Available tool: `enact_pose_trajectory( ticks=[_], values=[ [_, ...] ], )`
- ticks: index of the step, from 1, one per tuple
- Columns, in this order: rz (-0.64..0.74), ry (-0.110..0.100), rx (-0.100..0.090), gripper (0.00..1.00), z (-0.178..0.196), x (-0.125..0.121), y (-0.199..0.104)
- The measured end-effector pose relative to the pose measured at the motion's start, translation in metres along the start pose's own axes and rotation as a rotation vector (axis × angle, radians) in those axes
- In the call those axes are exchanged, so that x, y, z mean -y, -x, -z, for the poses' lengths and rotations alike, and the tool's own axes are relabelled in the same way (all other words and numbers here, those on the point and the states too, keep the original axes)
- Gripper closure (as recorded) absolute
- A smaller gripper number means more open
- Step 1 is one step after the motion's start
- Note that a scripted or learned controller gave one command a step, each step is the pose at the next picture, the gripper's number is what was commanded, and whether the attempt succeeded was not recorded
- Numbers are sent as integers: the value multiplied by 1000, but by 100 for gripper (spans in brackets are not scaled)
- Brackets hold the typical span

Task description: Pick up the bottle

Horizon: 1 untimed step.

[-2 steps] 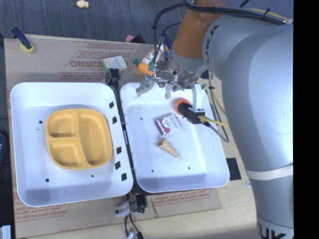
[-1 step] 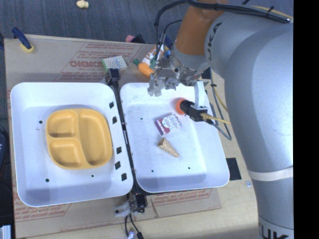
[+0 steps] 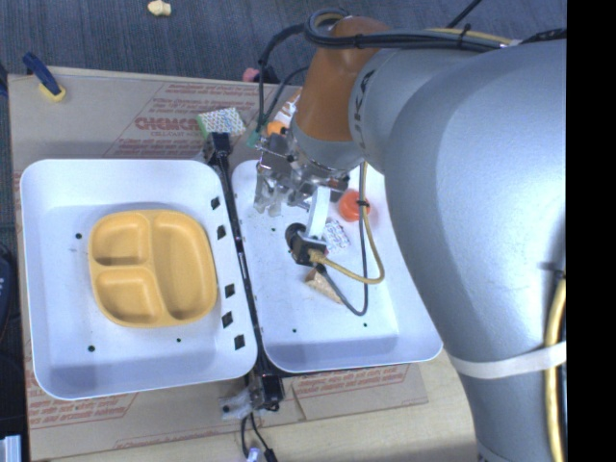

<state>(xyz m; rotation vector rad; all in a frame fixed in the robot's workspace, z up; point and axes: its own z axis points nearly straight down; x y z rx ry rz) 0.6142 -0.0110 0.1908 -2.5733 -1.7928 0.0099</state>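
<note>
Bottle (image 3: 349, 206), orange, rounded and largely hidden, is seen just beside the gripper (image 3: 274, 195), in the right bin (image 3: 322, 349). Whether the gripper is open cannot be told. Beyond the gripper, red "CHEM…" print is carried on brown cardboard (image 3: 115, 94).

Desk (image 3: 96, 27) under a cardboard sheet (image 3: 125, 104)
Left bin (image 3: 38, 258) and right bin (image 3: 327, 340) sat side by side on the sheet; a yellow scrap (image 3: 159, 8) lay beyond the sheet's far edge.

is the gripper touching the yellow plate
Apart. The camera view shows the gripper over the right bin and the plate in the left bin, with both rims between them.
</note>
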Motion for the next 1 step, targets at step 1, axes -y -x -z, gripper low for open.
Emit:
enact_pose_trajectory(
  ticks=[1],
  values=[
    [-70,4,-3,100,79,42,-69]
  ],
)
